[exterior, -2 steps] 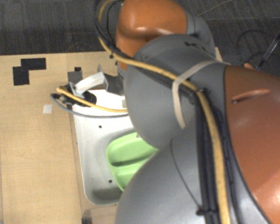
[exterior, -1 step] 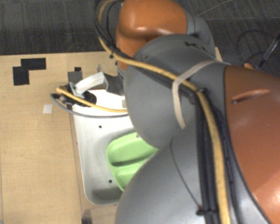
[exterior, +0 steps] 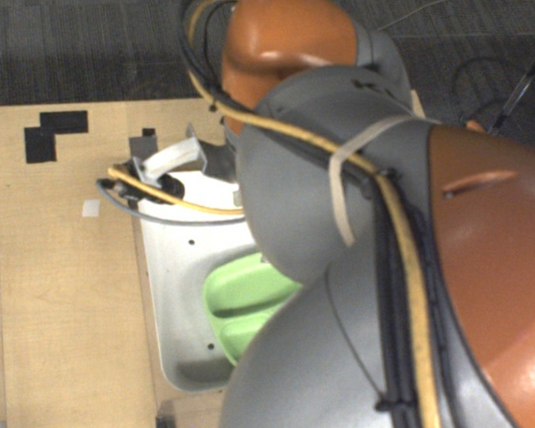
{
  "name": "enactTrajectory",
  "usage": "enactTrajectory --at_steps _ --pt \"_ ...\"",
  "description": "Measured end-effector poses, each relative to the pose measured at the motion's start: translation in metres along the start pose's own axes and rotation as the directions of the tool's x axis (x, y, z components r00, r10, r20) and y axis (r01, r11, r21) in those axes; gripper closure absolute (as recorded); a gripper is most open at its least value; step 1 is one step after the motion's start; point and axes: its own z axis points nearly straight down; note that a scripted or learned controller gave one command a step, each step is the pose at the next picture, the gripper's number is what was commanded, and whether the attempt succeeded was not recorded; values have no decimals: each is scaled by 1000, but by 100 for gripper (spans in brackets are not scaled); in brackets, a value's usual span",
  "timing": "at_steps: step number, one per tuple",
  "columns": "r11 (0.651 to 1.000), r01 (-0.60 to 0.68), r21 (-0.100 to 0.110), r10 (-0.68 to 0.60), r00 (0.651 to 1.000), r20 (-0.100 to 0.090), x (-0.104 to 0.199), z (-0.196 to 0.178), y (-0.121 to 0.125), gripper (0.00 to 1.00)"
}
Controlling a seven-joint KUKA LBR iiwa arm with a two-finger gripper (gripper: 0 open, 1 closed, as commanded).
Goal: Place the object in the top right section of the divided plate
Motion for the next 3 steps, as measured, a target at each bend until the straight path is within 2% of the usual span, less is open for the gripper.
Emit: enactTrajectory --at_steps 3 --pt "1000 0 0 0 1000 0 0 0 0 0"
